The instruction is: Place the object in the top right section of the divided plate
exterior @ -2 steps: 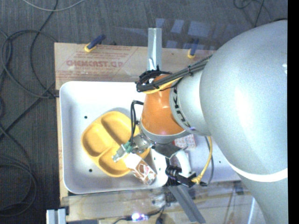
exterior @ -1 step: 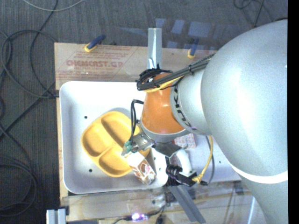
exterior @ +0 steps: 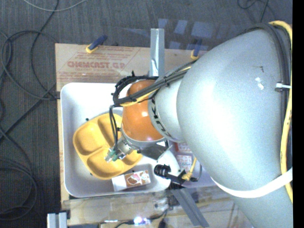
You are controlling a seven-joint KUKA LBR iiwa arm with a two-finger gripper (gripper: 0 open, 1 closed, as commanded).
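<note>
Honestly, this looks like the placing step — the claw (exterior: 114, 155) is down over the yellow divided plate (exterior: 88, 141), right at the ridge between its sections. Can't tell if it's apart or clamped on anything; there's only a small greenish bit at its tip. That might be the object, too tiny to call. Just below-right of the claw lies a printed card (exterior: 135, 178). Next move, I'd guess — line up over the top right section before letting go.

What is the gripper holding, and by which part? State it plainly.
It cannot be told. The gripper sits low over the yellow divided plate, and the arm's orange band blocks a clear look at what, if anything, is between its tips.
</note>
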